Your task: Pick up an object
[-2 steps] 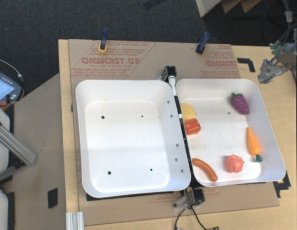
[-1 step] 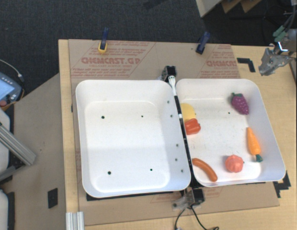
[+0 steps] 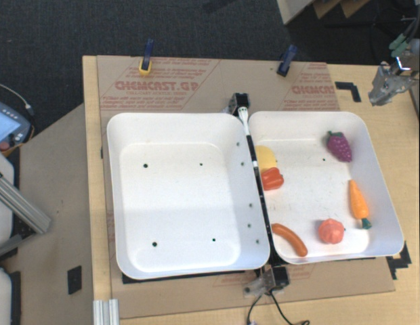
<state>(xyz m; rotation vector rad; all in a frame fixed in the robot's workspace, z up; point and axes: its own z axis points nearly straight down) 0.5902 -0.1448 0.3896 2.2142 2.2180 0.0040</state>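
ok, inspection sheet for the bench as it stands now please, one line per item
Surface: brown board bearing two white bins side by side, left bin and right bin.
Job's things: all in the right bin: purple grapes, carrot, pink round fruit, sausage, yellow piece and red piece touching each other by the left wall.
Clutter: nothing seen in the left bin.
Gripper: gripper at the right edge, above the bench beyond the right bin's far corner; holds nothing visible.
Cables: one cable trailing off the front edge.
Surroundings: two clamps on the board's far edge; dark floor behind.
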